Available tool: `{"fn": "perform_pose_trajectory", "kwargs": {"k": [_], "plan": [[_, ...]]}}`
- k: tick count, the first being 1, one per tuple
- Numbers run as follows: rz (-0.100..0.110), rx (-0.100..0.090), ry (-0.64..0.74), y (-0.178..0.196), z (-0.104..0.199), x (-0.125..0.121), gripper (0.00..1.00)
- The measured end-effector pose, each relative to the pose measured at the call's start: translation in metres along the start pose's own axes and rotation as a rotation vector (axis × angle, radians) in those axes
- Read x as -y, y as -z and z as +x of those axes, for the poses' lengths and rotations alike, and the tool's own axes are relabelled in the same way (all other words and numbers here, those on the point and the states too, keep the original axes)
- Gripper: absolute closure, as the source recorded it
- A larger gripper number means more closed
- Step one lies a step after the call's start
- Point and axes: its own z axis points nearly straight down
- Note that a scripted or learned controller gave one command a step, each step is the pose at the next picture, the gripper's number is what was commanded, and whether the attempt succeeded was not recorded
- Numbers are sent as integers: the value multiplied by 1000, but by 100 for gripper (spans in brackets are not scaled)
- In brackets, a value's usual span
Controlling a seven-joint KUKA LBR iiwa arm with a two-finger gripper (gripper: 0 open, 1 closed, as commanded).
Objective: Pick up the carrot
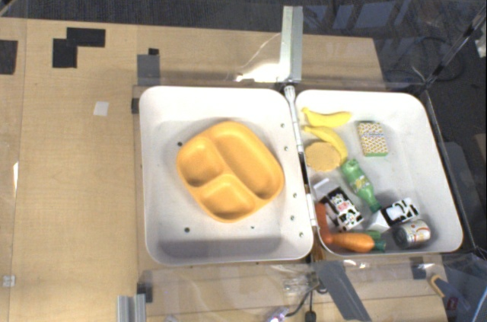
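Note:
The carrot (pixel 351 242) is orange with a green tip at its right end. It lies flat along the front edge of the right bin (pixel 426 122), near that bin's front left corner. A black-and-white cow-patterned toy (pixel 342 209) sits just behind it, and a thin red-brown piece (pixel 321 218) stands at its left end.
The left bin (pixel 160 237) holds a yellow divided plate (pixel 230 170). The right bin also holds two bananas (pixel 327 126), a round tan cookie (pixel 322 156), a green bottle (pixel 359 183), a patterned green sponge (pixel 373 138), a black-and-white item (pixel 399 211) and a silver can (pixel 412 234).

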Motion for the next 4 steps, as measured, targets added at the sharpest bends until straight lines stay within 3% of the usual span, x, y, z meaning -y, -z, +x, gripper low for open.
{"fn": "perform_pose_trajectory", "kwargs": {"k": [4], "plan": [[-28,13,32,46,5,-9,100]]}}
